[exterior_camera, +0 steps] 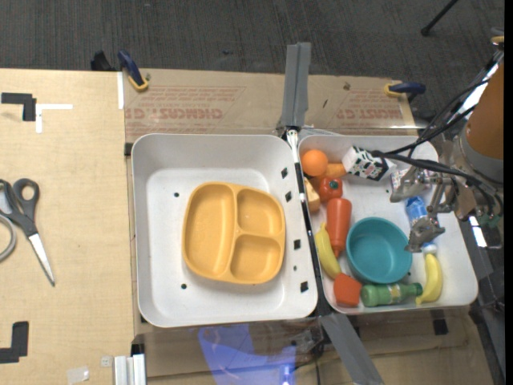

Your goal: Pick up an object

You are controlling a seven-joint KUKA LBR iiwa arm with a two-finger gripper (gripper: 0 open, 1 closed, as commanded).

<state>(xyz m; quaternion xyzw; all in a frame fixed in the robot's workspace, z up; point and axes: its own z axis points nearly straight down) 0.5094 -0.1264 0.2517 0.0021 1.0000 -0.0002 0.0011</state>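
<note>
The gripper [423, 229], fingers' state impossible to tell, hovers beside the teal bowl [378, 249] and blue bottle [415, 209], where crowding risks a glancing miss.

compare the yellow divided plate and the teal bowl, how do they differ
The yellow divided plate lies in the left bin; the teal bowl sits in the right bin. The plate is shallow, with three compartments; the bowl is deep and round. The plate lies alone; toys crowd the bowl. Both stand upright.

The arm [486, 131] shows an orange band, black cables, and a grey metal end effector [425, 215].
</note>
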